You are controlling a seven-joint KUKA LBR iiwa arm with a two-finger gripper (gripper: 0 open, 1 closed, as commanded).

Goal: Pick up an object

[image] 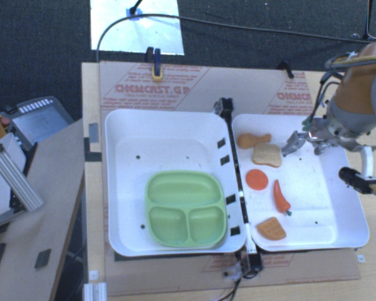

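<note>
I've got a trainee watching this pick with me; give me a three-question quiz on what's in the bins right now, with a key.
1. True or false: the green divided plate lies in the left bin.
2. Multiple choice: which item in the right bin lies nearest the tool? A) the bread slice B) the red pepper C) the orange wedge
3. Fill in: the flat round item between the bread slice and the orange wedge, the tomato slice, is coloured ____.

Key: 1 true; 2 A; 3 red.
</note>
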